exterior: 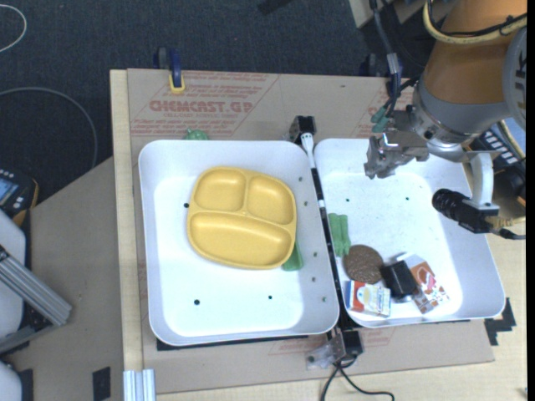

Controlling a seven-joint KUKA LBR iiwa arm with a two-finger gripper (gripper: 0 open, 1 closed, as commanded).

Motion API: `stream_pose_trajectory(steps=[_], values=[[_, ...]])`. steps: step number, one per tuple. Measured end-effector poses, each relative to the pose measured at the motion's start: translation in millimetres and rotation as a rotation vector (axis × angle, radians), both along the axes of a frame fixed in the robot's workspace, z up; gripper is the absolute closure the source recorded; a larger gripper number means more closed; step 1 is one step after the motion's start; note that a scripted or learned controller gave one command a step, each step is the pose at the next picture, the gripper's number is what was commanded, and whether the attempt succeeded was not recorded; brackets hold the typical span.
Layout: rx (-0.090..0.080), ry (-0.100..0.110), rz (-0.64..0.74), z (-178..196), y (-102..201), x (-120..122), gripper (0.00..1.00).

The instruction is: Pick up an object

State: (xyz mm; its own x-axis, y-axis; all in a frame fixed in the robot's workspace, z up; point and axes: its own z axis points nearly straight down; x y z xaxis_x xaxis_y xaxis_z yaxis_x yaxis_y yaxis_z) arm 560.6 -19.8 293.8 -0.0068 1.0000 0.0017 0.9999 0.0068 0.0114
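Counting one yellow tray (pixel 242 218), two white bins (pixel 163 249).

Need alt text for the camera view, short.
A grey and orange robot arm reaches in from the right, its claw hanging over the bare upper part of the right bin, holding nothing visible. Small items cluster at that bin's near edge: a green strip, a brown disc, packets. The left bin holds a yellow divided tray.

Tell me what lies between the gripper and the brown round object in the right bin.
In the camera view, bare white floor of the right bin separates the gripper from the brown round object; the green block sits just left of that line.
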Motion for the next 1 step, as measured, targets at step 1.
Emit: stream_pose_trajectory(steps=[1], values=[[0.002,-0.001,0.003,97.5,62.6,-48.8,1.00]])
